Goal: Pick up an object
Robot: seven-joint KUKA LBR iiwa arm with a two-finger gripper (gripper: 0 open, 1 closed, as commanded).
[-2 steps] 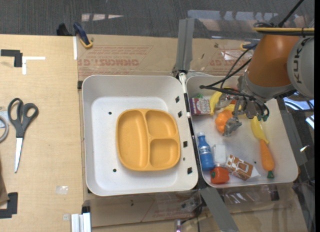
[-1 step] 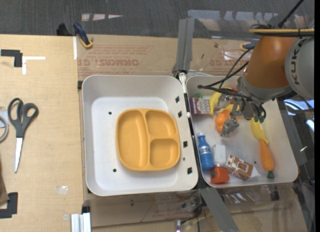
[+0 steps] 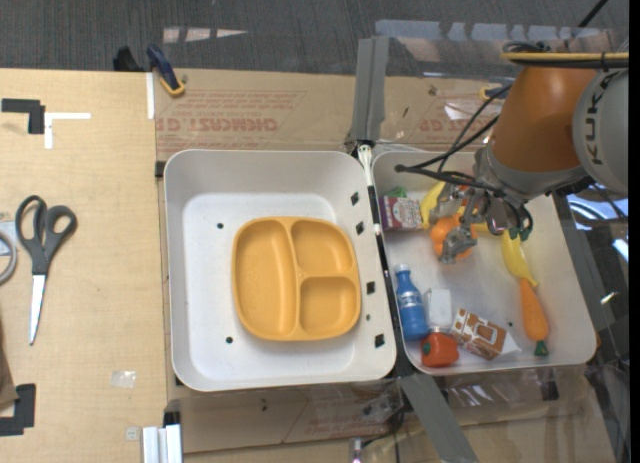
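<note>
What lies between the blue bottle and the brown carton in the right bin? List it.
In the camera view, a small white packet lies between the blue bottle and the brown carton; a red tomato-like toy sits just below that gap.

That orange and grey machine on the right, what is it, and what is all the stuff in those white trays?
It is a robot arm, filmed by one fixed camera looking down at a slant. Its end effector hangs over the right bin; whether it holds anything is unclear. That bin holds toy food: a banana, a carrot, a tomato, a blue bottle and a small carton. The left bin holds a yellow divided plate. Scissors lie on the wooden bench.
</note>
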